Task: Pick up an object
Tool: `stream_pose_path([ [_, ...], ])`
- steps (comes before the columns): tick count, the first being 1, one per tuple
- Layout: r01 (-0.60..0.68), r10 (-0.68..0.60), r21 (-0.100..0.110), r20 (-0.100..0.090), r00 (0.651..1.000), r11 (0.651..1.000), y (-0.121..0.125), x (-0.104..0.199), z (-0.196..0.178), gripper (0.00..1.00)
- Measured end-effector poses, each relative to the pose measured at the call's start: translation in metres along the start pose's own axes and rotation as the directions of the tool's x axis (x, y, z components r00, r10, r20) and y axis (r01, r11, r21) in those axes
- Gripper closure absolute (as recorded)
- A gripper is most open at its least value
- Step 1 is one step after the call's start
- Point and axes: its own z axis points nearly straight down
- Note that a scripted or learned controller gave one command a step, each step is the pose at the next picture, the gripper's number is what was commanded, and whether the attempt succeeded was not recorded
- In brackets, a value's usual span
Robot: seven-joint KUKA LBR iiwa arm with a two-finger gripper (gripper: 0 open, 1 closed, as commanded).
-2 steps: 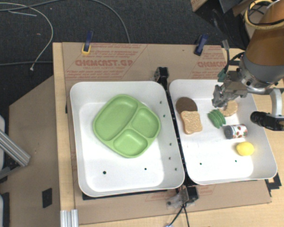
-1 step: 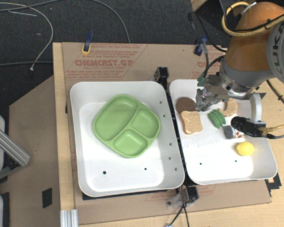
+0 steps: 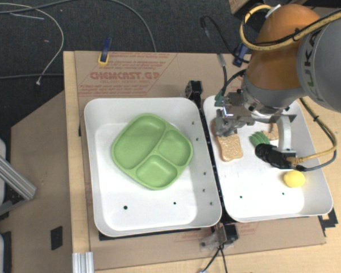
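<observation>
You are watching the gripper (image 3: 226,125) hanging low in the right bin (image 3: 261,206) over the top end of the tan toast-like piece (image 3: 230,147) (whether it is gripping anything I cannot tell), so it is risking a glancing contact that shoves the piece against the bin wall.

Arm (image 3: 307,50) cut by right edge; pincer (image 3: 226,127) fingers' state unclear.

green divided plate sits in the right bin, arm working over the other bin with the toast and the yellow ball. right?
Not quite: the camera view shows the green plate in the left bin. The arm is over the right bin, where the toast and the yellow ball lie.
</observation>
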Motion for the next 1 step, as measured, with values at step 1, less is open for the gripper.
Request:
stream_pose_path([
  [1,0.0,0.0,0.001,0.0,1.0,1.0,-0.0212,0.0463,-0.0016,1.0],
])
